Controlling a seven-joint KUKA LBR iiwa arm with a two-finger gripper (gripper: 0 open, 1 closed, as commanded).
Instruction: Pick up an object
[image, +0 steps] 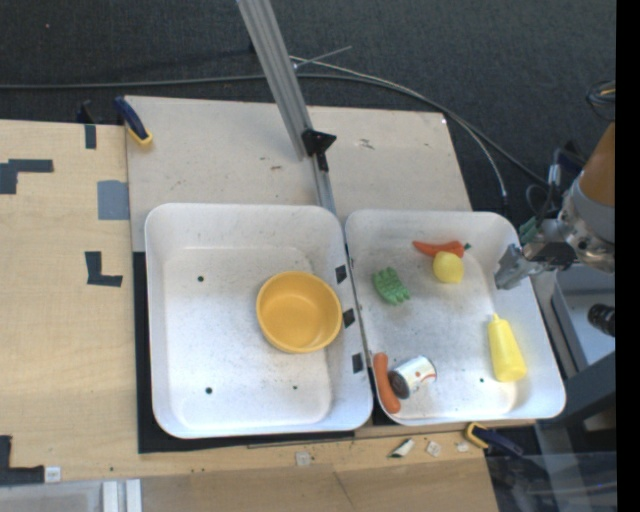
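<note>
Yellow bottle, no legible label

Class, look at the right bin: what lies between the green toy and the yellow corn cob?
Only bare white bin floor lies between the green toy and the corn cob, per the camera view.

One fixed camera looks down at a slant from above the bench, far enough to take in both bins, left bin and right bin.
</note>
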